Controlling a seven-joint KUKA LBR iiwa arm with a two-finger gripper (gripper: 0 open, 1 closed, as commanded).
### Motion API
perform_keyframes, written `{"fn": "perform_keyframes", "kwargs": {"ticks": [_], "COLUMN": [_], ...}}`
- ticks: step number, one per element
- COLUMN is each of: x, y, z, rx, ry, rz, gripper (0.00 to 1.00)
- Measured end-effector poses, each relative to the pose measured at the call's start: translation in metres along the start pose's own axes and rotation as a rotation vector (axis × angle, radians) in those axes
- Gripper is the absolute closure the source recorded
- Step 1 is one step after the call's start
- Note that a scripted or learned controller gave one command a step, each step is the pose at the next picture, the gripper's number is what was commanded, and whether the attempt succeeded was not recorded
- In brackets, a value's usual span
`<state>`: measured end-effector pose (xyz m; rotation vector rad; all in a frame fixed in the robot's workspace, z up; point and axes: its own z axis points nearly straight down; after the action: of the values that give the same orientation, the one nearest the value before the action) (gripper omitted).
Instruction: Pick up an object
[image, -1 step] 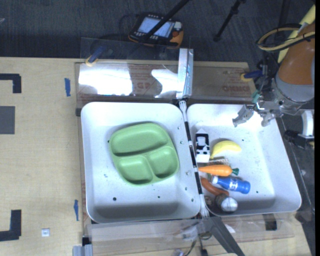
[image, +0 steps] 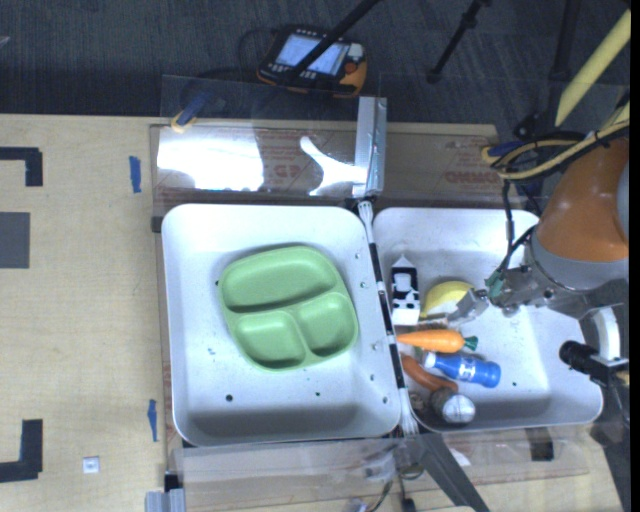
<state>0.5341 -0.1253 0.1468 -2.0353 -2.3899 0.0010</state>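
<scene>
In the right bin (image: 520, 400) a small pile of objects lies against the left wall. There is a yellow lemon-shaped thing (image: 446, 296), and just near of it an orange carrot (image: 432, 340) lying across. Nearer still lies a blue bottle (image: 468, 371) with a white end, then a reddish-brown piece (image: 420, 378) and a dark round thing with a grey ball (image: 456, 407) at the near corner. A small white and black box (image: 403, 292) stands by the dividing wall.

The gripper (image: 468, 306) is low in this bin, just right of the lemon and touching or almost touching it. If the fingers are open or closed, I cannot tell, and I see nothing held between them. The grey arm with the orange band (image: 590, 215) comes in from the right.

The left bin (image: 190, 300) holds a green divided tray (image: 288, 305).
</scene>
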Motion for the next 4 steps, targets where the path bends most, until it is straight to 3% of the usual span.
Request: {"fn": "perform_keyframes", "kwargs": {"ticks": [1, 2, 3, 4], "x": [0.027, 0.052, 0.026, 0.001], "y": [0.011, -0.023, 0.004, 0.031], "z": [0.055, -0.044, 0.048, 0.055], "rx": [-0.013, -0.001, -0.011, -0.015], "ry": [-0.006, -0.001, -0.003, -0.002], "rz": [-0.295, -0.119, -0.298, -0.343], "gripper": [0.0, 0.0, 0.0, 0.0]}}
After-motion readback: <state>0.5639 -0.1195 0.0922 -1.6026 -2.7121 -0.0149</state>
